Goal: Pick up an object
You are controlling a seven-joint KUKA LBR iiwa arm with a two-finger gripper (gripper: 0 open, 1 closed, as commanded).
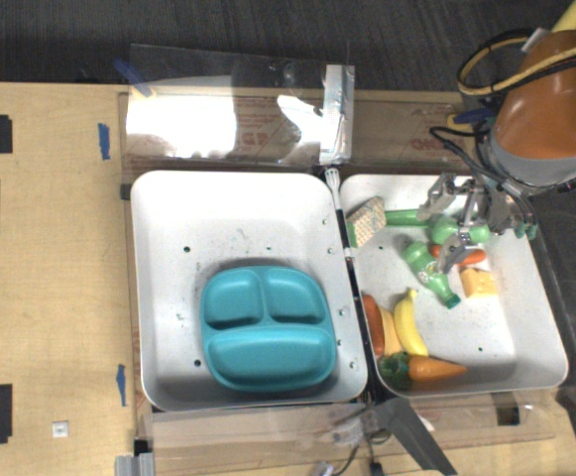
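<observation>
1. The bench (40, 266) carries two shallow white bins side by side, with the left bin (159, 216) and the right bin (525, 335) meeting along a narrow seam.
2. The left bin holds one item: a teal divided tray (266, 327), lying flat toward the near side of the bin, with two small compartments behind one long compartment.
3. The right bin holds a cluster of toy food items.
4. A corn cob piece (366, 220) lies near the far-left corner of the right bin, close to the seam.
5. A long green vegetable (406, 218) lies just right of the corn cob piece and runs toward the tool.
6. A second green piece (428, 271) lies slanted near the middle of the bin, below the tool.
7. An orange block (480, 282) sits to the right of that green piece, with a small red item just above it.
8. A yellow banana (409, 325) lies toward the near-left part of the bin, beside a red-orange sausage shape (373, 323) along the bin wall.
9. A carrot (434, 369) rests against the near wall, with a dark green item at its left end.
10. The arm (545, 107) reaches in from the right, orange band uppermost.
11. The tool (458, 234) is low over the far half of the right bin, in among the green pieces.
12. Whether its fingers are apart, together or clamped on a piece cannot be told from this angle.
</observation>
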